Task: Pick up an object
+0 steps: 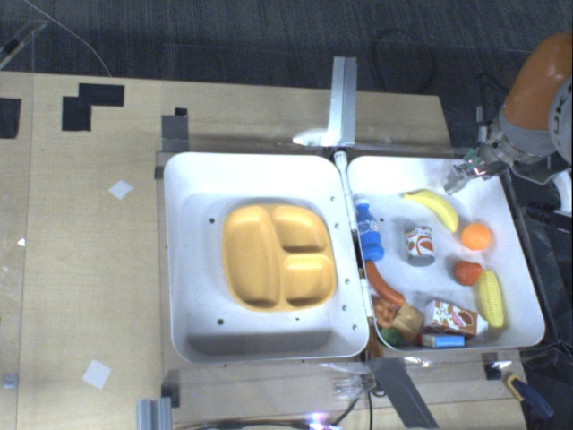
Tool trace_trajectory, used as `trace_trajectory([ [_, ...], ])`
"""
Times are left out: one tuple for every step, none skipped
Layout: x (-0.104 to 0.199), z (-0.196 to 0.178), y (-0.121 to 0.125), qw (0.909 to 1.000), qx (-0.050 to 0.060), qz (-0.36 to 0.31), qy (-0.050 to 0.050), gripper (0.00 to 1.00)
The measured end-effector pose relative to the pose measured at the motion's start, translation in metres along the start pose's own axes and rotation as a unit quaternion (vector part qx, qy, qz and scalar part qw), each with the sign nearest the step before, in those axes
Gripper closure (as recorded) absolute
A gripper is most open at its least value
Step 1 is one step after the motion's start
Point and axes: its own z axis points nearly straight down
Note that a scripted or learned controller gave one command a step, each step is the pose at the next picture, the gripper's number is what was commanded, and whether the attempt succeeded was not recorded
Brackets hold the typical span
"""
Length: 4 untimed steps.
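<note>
My gripper (464, 174) hangs over the far right corner of the right bin (528, 267), just beyond the banana (433, 207); nothing shows between its fingers. In that bin lie a blue bottle (367, 231), a small can (419, 245), an orange (476, 236), a red fruit (467, 272), a corn cob (491, 297), a sausage (383, 283), a carton (449, 316) and several small items at the near left corner.
The left bin (192, 240) holds a yellow divided tray (277, 256). A metal post (343, 101) stands behind the wall between the bins. The arm's orange band (540, 83) is at the right edge.
</note>
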Motion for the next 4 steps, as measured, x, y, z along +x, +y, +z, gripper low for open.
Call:
trace_trajectory([
  [0.0,-0.023,0.0,0.9892,0.001,0.146,0.0,1.0],
  [0.0,-0.022,0.0,0.9892,0.001,0.146,0.0,0.0],
  [0.026,-0.061,-0.075,1.0,0.001,0.008,0.0,0.0],
  [0.037,0.006,-0.103,0.9995,0.0,-0.031,-0.001,0.0],
])
